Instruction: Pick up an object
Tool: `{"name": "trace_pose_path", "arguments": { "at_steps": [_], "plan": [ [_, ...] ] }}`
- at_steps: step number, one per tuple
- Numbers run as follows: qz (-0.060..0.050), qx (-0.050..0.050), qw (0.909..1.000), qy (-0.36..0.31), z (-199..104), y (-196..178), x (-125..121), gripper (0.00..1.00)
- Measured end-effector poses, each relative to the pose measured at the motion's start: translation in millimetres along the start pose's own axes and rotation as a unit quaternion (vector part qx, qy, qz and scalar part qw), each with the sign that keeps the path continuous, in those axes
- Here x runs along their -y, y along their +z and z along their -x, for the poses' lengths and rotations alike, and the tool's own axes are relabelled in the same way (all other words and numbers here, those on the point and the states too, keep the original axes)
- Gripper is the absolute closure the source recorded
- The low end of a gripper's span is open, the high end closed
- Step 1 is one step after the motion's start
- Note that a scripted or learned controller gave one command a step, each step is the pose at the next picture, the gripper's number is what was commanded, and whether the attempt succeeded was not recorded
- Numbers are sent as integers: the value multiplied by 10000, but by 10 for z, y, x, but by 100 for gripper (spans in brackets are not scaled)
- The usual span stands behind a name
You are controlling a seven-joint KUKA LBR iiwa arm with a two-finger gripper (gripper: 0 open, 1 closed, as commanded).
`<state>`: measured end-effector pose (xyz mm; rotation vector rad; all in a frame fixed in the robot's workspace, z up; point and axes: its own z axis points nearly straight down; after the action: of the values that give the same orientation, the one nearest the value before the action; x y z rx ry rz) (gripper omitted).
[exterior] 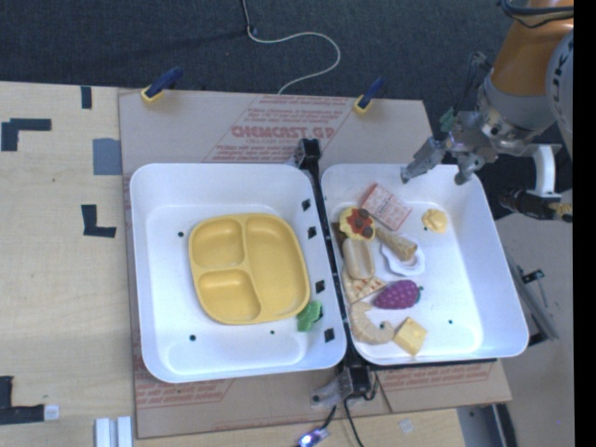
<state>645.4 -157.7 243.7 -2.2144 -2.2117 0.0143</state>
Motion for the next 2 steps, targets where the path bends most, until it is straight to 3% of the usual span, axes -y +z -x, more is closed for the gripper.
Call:
{"name": "trace_pose_path", "arguments": {
  "at_steps": [1, 2],
  "plan": [
    [67, 12, 10000, -13, -1, -86, -22, 0],
    [50, 12, 10000, -21, -45, 354, -38, 0]
  ]
}}
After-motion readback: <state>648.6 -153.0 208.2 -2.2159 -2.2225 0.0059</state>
